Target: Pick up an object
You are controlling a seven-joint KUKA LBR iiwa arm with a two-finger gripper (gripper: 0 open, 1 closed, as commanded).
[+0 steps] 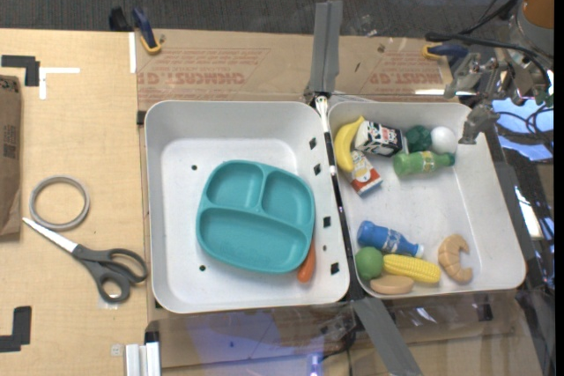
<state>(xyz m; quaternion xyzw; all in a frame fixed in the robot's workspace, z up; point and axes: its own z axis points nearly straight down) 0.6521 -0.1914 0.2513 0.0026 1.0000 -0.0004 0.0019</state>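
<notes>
The right bin (493,216) holds several toy foods. At its far end lie a banana (346,141), a black-and-white carton (381,136), a small red carton (366,179), a green bottle (423,161) and a white ball (441,136). Toward the near end sit a blue bottle (388,238), a green lime (369,261), a corn cob (412,269), a croissant (456,257) and a tan piece (391,284). My gripper (492,101) hovers over the bin's far right corner, just right of the white ball, with nothing seen in it.
The left bin (167,145) carries a teal divided plate (256,216) with a carrot (306,264) at its near right edge. On the wooden bench to the left lie scissors (97,260) and a tape ring (59,201). Cables crowd the far right.
</notes>
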